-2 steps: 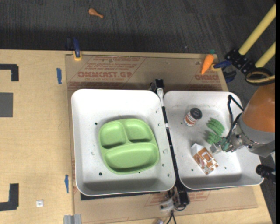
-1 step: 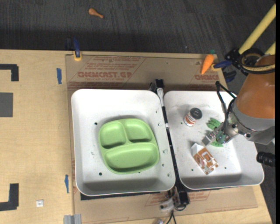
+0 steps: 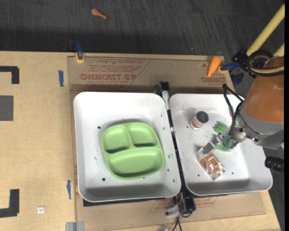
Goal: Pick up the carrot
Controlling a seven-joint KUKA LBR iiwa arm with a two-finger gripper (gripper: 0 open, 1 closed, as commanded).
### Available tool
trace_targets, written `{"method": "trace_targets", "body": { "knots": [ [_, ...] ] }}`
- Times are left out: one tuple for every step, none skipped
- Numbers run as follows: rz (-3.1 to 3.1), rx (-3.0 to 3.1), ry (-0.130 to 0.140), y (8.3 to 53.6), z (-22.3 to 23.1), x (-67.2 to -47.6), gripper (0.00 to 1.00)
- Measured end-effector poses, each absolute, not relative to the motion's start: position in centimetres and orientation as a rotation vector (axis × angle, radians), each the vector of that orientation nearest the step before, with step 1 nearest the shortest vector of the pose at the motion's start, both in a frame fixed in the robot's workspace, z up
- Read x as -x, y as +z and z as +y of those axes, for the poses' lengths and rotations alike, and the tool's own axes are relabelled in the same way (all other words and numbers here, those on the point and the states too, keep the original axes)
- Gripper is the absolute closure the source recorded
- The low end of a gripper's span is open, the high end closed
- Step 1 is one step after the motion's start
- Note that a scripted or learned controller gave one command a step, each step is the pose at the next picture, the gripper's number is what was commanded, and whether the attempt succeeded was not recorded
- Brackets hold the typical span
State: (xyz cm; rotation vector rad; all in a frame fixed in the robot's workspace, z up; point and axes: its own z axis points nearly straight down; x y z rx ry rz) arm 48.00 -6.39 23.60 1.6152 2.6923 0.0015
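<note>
My gripper (image 3: 211,147) hangs low in the right bin (image 3: 253,180), just above a flat packet with orange print (image 3: 212,165). A green leafy piece (image 3: 221,128) lies just beyond the gripper, and more green (image 3: 227,144) shows against the wrist; I cannot tell whether either belongs to the carrot. No orange carrot body is plain in the bin, and the arm's bulk (image 3: 266,101) hides the bin's right side. A small orange, carrot-like shape (image 3: 98,13) lies on the dark floor at the far left.
A small round can (image 3: 198,120) stands in the right bin's far part. The left bin (image 3: 86,135) holds a green divided plate (image 3: 132,150). An orange and blue clamp (image 3: 215,66) sits on the cardboard beyond the right bin, and another clamp (image 3: 79,48) at the far left corner.
</note>
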Motion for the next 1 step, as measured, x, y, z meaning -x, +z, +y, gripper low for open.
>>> {"method": "trace_targets", "body": {
  "knots": [
    [2.692,-1.615,0.002,23.6,-6.39,-48.0,0.0]
  ]
}}
